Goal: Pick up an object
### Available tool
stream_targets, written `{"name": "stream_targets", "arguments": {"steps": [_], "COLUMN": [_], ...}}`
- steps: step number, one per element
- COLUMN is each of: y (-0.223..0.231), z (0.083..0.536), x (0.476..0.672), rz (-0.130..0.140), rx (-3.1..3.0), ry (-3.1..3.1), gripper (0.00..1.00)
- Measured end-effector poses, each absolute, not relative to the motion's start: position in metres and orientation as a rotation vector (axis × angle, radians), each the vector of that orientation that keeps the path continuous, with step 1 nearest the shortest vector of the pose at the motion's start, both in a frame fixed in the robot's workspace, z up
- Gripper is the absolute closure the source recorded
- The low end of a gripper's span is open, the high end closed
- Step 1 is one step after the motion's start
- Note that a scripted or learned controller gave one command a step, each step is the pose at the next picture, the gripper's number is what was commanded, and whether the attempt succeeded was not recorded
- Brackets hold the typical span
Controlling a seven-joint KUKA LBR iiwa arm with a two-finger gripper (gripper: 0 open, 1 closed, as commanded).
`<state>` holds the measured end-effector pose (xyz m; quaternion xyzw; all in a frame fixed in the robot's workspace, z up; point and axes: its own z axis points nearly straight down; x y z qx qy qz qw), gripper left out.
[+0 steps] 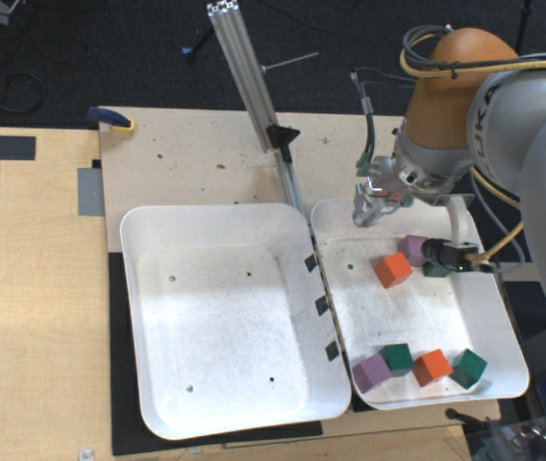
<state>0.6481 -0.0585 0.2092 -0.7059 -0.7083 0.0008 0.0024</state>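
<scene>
Lining up on the orange cube [393,270]

I can't tell my tool's [367,211] state; the cube, mid-right of frame, looks light and rigid (flat opposite faces suit pinching).

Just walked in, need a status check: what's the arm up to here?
The arm's gripper hangs over the upper left part of the right bin, with no block between its fingers. That bin holds the blocks: an orange block and a purple block near the top, and a row along the bottom of purple, green, orange and green. The left bin has only specks. Nothing is picked up yet.
</scene>
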Motion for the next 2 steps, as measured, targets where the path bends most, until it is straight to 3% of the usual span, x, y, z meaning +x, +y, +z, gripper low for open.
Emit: {"name": "stream_targets", "arguments": {"steps": [2], "y": [0.047], "z": [0.235], "x": [0.626], "rz": [0.0], "rx": [-2.214], "ry": [-2.225], "gripper": [1.0]}}
